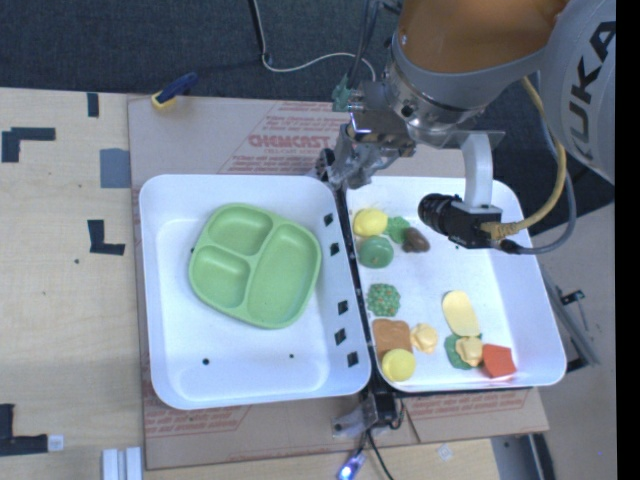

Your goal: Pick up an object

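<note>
My gripper hangs over the far rim where the two bins meet, just above the right bin's back left corner. Nothing shows in its grasp. Several small toy foods lie in the right bin. Closest to the gripper is a yellow ball, with a green round piece and a dark brown piece beside it. Farther forward lie a green knobbly piece, a brown toast piece, another yellow ball, a yellow oval and an orange-red block.
A green divided plate lies in the left bin. A black cylindrical unit on a white bracket hangs from the wrist over the right bin's back. A cable runs across the cardboard behind the bins.
</note>
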You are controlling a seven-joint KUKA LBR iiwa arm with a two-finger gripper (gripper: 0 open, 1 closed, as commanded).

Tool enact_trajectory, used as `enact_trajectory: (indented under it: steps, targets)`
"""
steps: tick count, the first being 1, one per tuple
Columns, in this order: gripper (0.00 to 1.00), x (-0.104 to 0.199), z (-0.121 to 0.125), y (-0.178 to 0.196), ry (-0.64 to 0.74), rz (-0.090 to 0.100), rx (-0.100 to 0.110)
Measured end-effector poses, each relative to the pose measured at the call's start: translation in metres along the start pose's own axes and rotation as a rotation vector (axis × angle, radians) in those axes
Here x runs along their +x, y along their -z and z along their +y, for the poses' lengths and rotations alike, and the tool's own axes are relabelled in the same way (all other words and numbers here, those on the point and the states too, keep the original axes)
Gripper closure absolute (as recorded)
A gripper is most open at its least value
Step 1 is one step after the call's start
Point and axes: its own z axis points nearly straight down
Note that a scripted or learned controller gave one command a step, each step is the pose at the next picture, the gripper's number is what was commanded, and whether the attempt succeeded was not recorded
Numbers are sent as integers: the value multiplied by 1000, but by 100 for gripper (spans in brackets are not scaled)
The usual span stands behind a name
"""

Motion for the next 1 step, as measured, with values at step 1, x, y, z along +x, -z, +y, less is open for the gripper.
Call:
enact_trajectory:
  steps: [1]
  targets:
    - [100, -16, -52, 15, -11, -4, 14]
